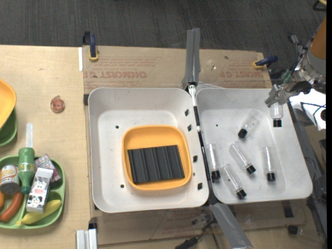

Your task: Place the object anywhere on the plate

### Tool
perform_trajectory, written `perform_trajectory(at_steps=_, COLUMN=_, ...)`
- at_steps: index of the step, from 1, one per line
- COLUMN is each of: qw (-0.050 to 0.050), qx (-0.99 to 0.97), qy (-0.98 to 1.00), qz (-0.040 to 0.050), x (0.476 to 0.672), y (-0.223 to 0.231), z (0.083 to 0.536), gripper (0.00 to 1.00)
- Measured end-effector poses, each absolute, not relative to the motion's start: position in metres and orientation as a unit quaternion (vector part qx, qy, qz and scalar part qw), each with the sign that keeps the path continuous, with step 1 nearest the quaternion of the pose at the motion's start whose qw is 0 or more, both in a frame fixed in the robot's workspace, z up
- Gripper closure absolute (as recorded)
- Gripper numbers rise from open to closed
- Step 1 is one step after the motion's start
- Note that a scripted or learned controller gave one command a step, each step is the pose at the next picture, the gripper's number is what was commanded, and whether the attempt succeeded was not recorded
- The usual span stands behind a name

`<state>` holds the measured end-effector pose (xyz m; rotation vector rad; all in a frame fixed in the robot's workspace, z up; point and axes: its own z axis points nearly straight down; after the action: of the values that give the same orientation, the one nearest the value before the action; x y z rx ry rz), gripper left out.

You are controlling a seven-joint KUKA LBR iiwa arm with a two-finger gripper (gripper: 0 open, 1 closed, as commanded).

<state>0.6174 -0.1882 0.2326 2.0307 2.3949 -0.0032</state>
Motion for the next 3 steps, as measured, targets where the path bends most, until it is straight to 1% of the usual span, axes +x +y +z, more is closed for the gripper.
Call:
perform_trajectory(at_steps=1, qw=0.002, qx=0.572, qy=0.82, qz=-0.0005, x=0.648, y=-0.223, z=0.263, gripper=1.0)
perform_trajectory(at_steps=2, qw=0.002, qx=0.445, qy=0.896, qz=-0.0004, x=0.66, y=-0.222, z=0.299, gripper=1.0)
perform_trajectory(at_steps=3, qw=0.0, qx=0.472, qy=0.882, qz=-0.0002, x=0.562, y=-0.222, z=0.202, gripper=1.0)
